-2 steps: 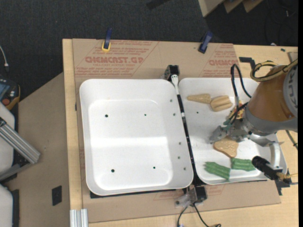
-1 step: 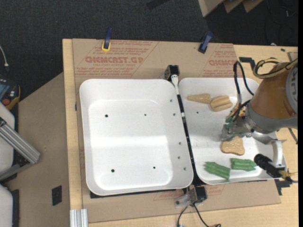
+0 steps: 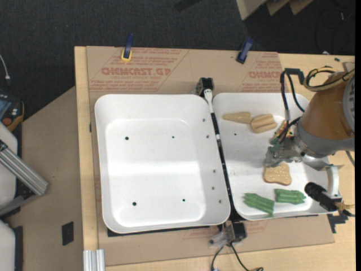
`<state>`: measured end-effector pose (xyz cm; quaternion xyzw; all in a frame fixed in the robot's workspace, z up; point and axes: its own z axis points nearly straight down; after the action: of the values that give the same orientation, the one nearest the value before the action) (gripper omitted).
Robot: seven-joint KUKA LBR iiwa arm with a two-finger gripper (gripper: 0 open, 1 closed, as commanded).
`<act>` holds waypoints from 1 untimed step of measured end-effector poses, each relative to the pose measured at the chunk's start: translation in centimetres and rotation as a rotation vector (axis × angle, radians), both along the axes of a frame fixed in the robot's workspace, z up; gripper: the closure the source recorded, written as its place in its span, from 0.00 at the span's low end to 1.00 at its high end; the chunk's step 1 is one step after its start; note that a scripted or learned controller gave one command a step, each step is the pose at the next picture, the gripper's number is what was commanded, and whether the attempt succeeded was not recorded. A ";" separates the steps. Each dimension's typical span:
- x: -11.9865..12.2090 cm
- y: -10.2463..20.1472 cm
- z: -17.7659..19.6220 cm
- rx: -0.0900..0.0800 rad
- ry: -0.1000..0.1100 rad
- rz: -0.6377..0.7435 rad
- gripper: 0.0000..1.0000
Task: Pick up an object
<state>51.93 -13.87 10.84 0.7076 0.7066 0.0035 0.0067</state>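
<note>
We can't tell the gripper's (image 3: 276, 161) state, but that flat tan cracker-shaped toy (image 3: 277, 175) right beneath looks light and stiff, so we'd pinch its edges.

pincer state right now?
Pincer: cannot be told; it sits low over the tan cracker in the right bin.

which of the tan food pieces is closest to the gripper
The flat tan cracker-like piece, directly below the gripper; the two tan pieces near the bin's far edge lie farther off.
</note>
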 end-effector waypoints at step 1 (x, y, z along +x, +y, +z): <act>0.0 0.0 -0.1 0.000 0.001 0.000 0.00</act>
<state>51.90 -13.87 10.77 0.7075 0.7067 0.0032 0.0062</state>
